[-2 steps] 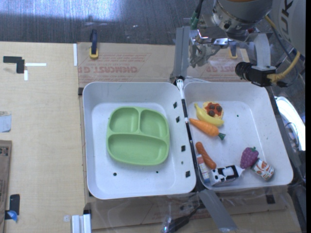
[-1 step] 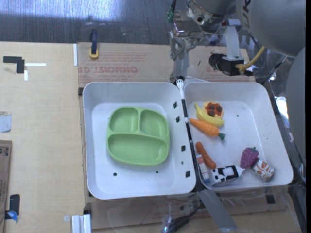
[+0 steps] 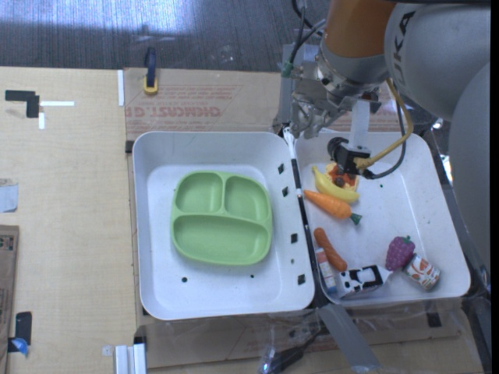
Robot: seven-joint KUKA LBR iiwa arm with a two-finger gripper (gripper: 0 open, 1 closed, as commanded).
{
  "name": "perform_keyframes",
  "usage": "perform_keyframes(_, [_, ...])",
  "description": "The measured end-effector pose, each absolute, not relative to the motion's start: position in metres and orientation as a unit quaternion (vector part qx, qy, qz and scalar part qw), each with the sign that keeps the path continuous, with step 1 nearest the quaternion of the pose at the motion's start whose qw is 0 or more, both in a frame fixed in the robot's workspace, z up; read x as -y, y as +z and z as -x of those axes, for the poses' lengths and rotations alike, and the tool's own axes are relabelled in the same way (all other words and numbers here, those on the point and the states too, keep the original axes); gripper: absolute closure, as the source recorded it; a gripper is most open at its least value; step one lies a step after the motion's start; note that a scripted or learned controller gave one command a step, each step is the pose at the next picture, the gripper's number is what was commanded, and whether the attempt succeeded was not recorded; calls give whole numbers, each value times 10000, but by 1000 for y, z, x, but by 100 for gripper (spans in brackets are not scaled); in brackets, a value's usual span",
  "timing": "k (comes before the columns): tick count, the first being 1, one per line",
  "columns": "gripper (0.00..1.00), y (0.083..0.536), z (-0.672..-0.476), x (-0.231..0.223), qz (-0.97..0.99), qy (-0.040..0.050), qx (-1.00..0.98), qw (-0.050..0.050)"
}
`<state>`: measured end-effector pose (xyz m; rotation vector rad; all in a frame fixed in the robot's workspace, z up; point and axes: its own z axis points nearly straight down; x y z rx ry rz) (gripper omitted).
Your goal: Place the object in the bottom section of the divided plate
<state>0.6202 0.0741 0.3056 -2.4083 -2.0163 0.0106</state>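
A green divided plate [image 3: 221,241] lies in the left bin [image 3: 156,287]. Its one wide section is nearest the front and two smaller sections sit behind it; all hold nothing. My gripper [image 3: 299,125] hangs over the back left corner of the right bin [image 3: 444,209], close to the wall between the bins. Just in front of it lie a yellow banana [image 3: 330,185] and an orange carrot [image 3: 328,204]. I see nothing between the fingers.
The right bin also holds a smaller orange carrot [image 3: 330,250], a black-and-white toy [image 3: 360,279], purple grapes [image 3: 400,252] and an orange-and-white can [image 3: 423,272]. A small red-orange item [image 3: 341,180] lies behind the banana.
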Motion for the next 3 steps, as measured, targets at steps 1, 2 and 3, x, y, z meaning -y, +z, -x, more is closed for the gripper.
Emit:
perform_keyframes(1, [100, 285, -659, -87, 7928, 32, 6094, -1])
perform_keyframes(2, [100, 101, -659, -170, 8576, 10, 5144, -6])
perform_keyframes(3, [100, 194, -659, -225, 9270, 25, 3751, -1])
